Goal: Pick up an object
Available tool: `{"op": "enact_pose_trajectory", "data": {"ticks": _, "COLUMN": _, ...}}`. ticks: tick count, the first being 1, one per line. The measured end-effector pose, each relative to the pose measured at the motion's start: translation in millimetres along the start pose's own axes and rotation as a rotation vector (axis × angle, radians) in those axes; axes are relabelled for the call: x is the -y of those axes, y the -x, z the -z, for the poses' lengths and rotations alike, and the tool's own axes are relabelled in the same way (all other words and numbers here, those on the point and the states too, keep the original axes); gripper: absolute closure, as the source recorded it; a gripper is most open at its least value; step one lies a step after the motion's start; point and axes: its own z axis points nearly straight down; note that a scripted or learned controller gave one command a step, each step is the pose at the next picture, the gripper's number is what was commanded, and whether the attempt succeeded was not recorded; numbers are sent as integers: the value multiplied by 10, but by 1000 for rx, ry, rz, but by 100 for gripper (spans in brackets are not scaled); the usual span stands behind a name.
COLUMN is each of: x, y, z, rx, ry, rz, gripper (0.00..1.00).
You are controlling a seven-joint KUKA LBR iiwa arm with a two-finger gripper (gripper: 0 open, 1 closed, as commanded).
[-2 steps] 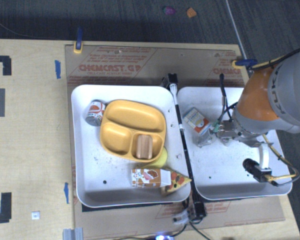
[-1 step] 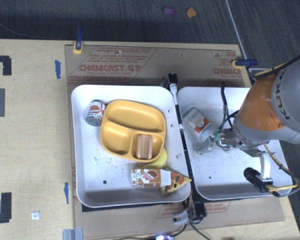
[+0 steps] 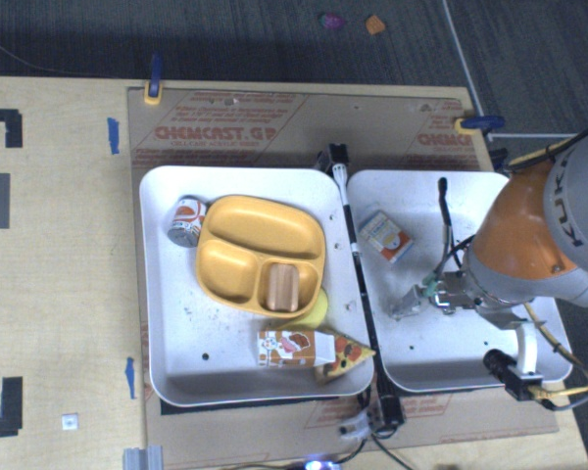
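Brown board [image 3: 304,125] under bins, printed "CHEMCAST GP" (letters partly faded).

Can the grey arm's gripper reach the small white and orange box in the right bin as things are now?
Probably yes. The small white and orange box lies alone on the right bin's floor, nothing covering it, and the gripper is just below it in the camera view.

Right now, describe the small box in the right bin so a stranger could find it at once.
Start at the right bin, the one the grey and orange arm reaches over. The small box lies in its upper left part, near the divider between the bins. It is white and blue with an orange edge, apart from the tool below it.
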Motion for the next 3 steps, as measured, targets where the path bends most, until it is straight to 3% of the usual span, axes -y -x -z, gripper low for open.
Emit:
{"op": "enact_pose_trajectory", "data": {"ticks": 2, "x": -749, "y": 6, "z": -17, "rx": -1, "ry": -8, "rz": -1, "gripper": 0}}
{"op": "enact_pose_trajectory", "data": {"ticks": 3, "x": -997, "y": 2, "z": -24, "rx": -1, "ry": -9, "rz": -1, "gripper": 0}}
